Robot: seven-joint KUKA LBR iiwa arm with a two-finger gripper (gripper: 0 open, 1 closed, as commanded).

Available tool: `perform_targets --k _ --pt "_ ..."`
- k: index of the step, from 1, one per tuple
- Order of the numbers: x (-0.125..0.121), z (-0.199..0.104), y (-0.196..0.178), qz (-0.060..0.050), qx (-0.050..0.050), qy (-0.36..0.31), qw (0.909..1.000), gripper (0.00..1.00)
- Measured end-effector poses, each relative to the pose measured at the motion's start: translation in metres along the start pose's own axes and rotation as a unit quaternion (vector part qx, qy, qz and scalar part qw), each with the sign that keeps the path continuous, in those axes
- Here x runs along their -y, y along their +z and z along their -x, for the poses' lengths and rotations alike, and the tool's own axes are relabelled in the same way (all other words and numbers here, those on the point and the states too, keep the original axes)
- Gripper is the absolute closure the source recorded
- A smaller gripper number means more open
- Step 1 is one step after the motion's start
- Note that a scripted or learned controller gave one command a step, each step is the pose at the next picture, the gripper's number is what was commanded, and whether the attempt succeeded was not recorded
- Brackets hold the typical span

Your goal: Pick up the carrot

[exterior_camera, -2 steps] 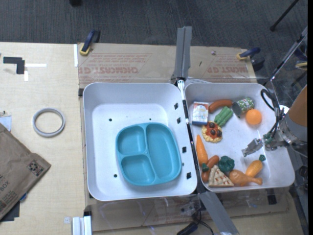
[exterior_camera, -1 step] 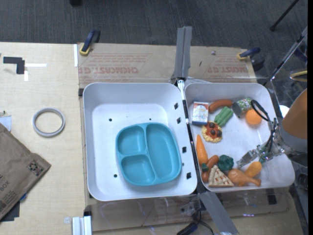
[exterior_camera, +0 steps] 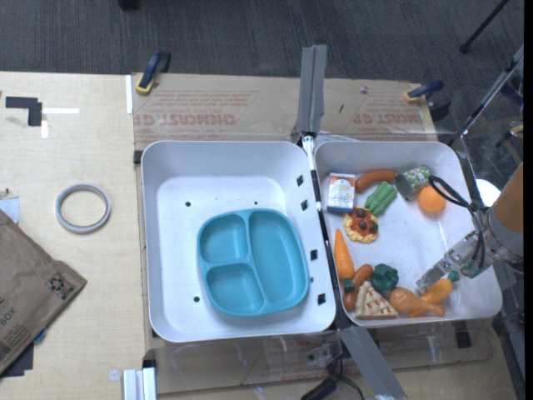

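Camera view. Two white bins are sitting side by side on the bench. The left bin (exterior_camera: 166,223) is holding a teal divided plate (exterior_camera: 252,261) with three compartments, lying slightly turned near the bin's middle.

The right bin (exterior_camera: 391,152) is holding a spread of toy foods. The carrot (exterior_camera: 343,257) is lying along the bin's left wall, lengthwise, pointed end toward the far side, just below a small pizza round (exterior_camera: 363,225) with dark toppings. Toward the far wall a small printed carton (exterior_camera: 340,193) is lying beside a reddish sausage (exterior_camera: 375,177), with a green pea pod (exterior_camera: 381,197) just below the sausage. An orange fruit (exterior_camera: 431,200) is resting toward the right wall, next to a green-and-grey item (exterior_camera: 415,178) that is too small to name. Near the front wall a sandwich wedge (exterior_camera: 375,302) is lying beside a dark green broccoli piece (exterior_camera: 385,276), with a long orange-tan piece (exterior_camera: 416,303) to its right.

The gripper (exterior_camera: 441,280) is reaching in from the right, angled down toward the bin's front right corner, well apart from the carrot. A small orange piece (exterior_camera: 439,289) is lying at its tip; whether the gripper is grasping it, and how far it is open, cannot be told.

Outside the bins, a tape roll (exterior_camera: 82,207) is lying on the wooden bench to the left, and two clamps (exterior_camera: 152,71) are pinning cardboard at the far edge.
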State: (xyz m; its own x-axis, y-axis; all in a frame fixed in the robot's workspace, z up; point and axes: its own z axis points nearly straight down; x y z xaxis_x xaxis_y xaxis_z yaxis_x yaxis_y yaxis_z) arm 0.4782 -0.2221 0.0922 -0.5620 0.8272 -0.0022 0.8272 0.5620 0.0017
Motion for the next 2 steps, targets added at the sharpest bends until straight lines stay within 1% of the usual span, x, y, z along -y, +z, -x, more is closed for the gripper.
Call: perform_targets --k 1,2 --pt "-0.0004 0.001 -0.0093 0.001 0.001 0.002 1.0 1.0" --pt "-0.0004 0.0009 -0.0093 0.001 0.001 0.002 1.0 0.0"
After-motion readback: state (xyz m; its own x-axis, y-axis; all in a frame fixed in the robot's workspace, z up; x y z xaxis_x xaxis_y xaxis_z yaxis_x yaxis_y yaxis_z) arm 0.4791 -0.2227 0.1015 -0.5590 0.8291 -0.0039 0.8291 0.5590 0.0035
